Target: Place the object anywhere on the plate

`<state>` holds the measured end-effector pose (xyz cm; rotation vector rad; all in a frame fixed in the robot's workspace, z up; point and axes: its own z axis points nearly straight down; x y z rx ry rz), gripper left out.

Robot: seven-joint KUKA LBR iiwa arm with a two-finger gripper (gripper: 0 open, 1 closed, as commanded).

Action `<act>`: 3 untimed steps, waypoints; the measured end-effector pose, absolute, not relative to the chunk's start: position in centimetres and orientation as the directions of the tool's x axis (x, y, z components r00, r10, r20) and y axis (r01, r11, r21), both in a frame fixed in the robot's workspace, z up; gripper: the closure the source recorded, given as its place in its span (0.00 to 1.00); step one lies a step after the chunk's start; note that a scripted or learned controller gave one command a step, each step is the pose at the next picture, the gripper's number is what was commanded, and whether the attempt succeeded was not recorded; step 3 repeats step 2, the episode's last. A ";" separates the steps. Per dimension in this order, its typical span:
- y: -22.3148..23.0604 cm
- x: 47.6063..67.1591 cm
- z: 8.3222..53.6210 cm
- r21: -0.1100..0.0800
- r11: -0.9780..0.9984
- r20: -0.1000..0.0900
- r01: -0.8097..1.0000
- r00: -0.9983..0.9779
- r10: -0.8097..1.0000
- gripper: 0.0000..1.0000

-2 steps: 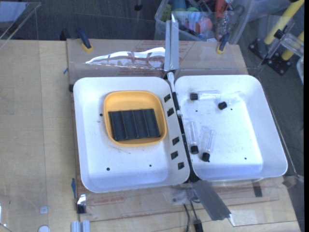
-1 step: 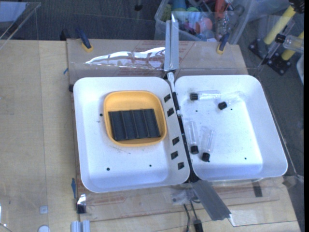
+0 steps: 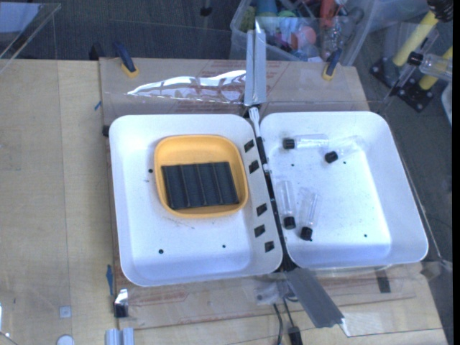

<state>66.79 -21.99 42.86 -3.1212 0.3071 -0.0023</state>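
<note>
The dark ribbed rectangular block [image 3: 200,185] lay flat inside the yellow rounded-square plate [image 3: 167,153], its long axis running left to right across the view, in the left white bin [image 3: 129,207]. By our reading, the placing looked done. Since the arm reaches in from the right, the block sat in the farther bin. We could not tell the pincer's state. In the right white bin [image 3: 374,214] lay several clear vials with black caps [image 3: 307,207] - hard to make out against the white, their number uncertain.
</note>
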 end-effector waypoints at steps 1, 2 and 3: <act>-21.9 66.8 43.3 -0.006 -0.981 0.002 -0.193 0.981 -0.193 1.00; -22.0 66.8 42.6 -0.005 -0.981 0.000 -0.194 0.981 -0.194 1.00; -22.0 66.8 42.6 -0.005 -0.981 0.000 -0.194 0.981 -0.194 1.00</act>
